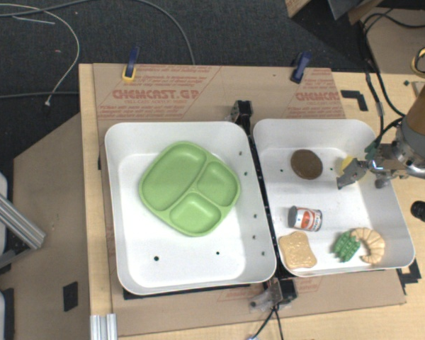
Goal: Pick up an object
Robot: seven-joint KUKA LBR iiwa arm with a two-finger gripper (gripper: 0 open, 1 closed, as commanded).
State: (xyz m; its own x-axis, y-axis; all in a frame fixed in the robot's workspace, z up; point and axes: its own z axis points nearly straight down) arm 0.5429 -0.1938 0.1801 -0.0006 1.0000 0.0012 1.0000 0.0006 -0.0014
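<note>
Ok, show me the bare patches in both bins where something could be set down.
Left bin: bare floor rings the green divided plate, widest along the near edge. Right bin: a bare strip runs between the brown disc and the can. Its near edge is crowded: cracker, green toy, croissant.

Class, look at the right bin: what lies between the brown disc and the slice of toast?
In the camera view, a small can lies between the brown disc and the toast.

Even, bright overhead light with soft shadows, slight glare on the white bins [127, 190], and mild overall softness.
</note>
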